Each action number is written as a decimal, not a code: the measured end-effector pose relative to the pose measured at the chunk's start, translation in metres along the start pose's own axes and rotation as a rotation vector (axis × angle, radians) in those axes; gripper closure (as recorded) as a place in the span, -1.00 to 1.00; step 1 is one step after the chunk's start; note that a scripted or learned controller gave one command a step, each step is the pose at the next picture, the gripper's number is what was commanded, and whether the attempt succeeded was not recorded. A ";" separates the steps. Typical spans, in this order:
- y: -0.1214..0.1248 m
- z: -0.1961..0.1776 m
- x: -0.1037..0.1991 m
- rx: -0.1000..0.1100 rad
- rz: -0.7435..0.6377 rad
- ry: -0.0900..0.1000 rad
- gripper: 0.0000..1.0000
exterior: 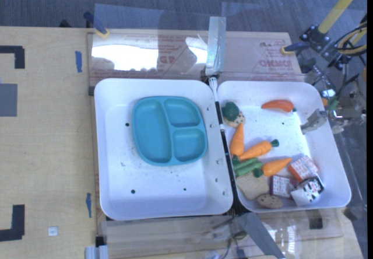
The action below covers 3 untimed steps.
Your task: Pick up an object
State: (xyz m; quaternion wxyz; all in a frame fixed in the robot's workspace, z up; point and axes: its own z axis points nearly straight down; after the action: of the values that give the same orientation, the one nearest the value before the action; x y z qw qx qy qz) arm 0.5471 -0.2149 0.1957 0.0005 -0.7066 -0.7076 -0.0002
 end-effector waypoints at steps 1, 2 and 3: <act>0.011 0.067 -0.002 -0.007 0.003 0.002 -1.00; 0.101 0.108 0.078 -0.006 -0.064 -0.001 -1.00; 0.026 0.108 0.116 -0.004 -0.054 0.000 -1.00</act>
State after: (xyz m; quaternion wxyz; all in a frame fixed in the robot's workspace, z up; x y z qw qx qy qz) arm 0.5725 -0.0988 0.0876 -0.0008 -0.6872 -0.7265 -0.0014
